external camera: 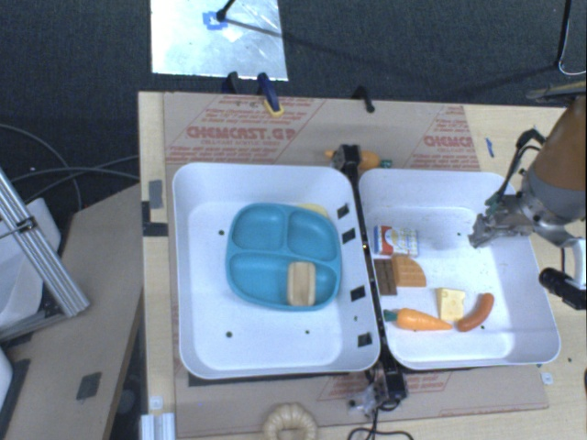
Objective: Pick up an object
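One carrot [417, 319], one sausage [475, 313], perhaps cheese [449, 303]

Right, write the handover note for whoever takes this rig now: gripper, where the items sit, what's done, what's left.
Gripper: over the right bin, near its right wall, above bare floor. Nothing seen in it.
Right bin: small carton, brown wedge, dark bar, yellow cheese block, carrot, sausage, all lying on the floor to the gripper's lower left.
Left bin: blue divided plate with a tan bread-like piece in its lower compartment.
Done: no pick yet.
Left: descend on one item, grasp, lift.
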Available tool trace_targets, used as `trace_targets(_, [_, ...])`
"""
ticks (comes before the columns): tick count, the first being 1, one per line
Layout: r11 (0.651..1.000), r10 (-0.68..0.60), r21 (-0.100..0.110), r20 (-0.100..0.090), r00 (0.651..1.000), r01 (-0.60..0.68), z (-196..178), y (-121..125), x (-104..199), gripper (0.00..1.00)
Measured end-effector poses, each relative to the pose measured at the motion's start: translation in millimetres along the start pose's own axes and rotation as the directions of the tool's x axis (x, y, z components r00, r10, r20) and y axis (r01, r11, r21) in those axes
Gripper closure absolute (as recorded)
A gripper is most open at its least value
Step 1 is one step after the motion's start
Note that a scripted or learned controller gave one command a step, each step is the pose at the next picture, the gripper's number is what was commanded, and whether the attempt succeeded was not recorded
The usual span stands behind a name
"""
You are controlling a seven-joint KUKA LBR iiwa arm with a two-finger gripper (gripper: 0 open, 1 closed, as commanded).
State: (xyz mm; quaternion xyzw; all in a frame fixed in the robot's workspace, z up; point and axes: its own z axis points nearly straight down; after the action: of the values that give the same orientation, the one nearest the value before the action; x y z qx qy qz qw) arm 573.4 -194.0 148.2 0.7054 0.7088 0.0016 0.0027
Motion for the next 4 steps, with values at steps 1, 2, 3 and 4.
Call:
trace_targets(1, [1.0, 0.0, 0.0, 0.0, 1.0, 0.0, -45, 6, -2, 1.0])
trace_targets(2, [1.0, -0.001, 0.001, 0.0, 1.0, 0.001, -78, 8, -3, 1.0])
trace_targets(3, [1.0, -0.004, 0.005, -0.003, 1.0, 0.004, -68, 4, 48, 1.0])
trace_targets(4, [1.0, -0.004, 0.004, -0.003, 1.0, 0.004, -81, -4, 92, 1.0])
